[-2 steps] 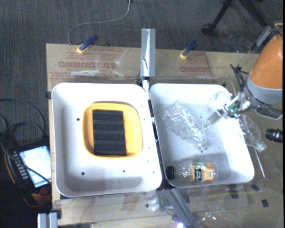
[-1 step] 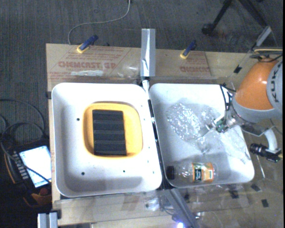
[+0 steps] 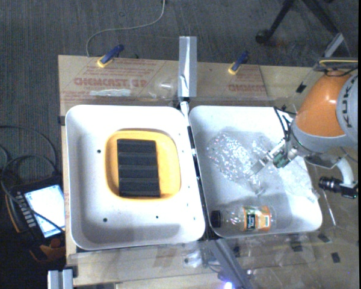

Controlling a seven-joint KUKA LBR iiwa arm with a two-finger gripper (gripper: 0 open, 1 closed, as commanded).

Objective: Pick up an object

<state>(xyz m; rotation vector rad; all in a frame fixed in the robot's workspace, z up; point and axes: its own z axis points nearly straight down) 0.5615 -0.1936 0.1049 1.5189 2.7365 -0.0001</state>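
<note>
In the right bin (image 3: 228,120) lies a crumpled clear plastic piece (image 3: 230,152) near the middle. A clear bottle (image 3: 243,218) with an orange label and a dark cap rests on its side at the bin's front edge. My gripper (image 3: 269,161) hangs low over the right bin, at the right edge of the crumpled plastic, below the arm's orange band (image 3: 325,108). Whether it touches the plastic is unclear. The left bin (image 3: 84,161) holds a yellow tray-like object (image 3: 172,161) with a black ribbed block (image 3: 138,167) on it.
Two blue and yellow clamps (image 3: 110,55) (image 3: 239,61) grip the bench's far edge. A metal post (image 3: 187,65) stands between the bins at the back. A tablet (image 3: 45,206) and cables lie on the floor to the left.
</note>
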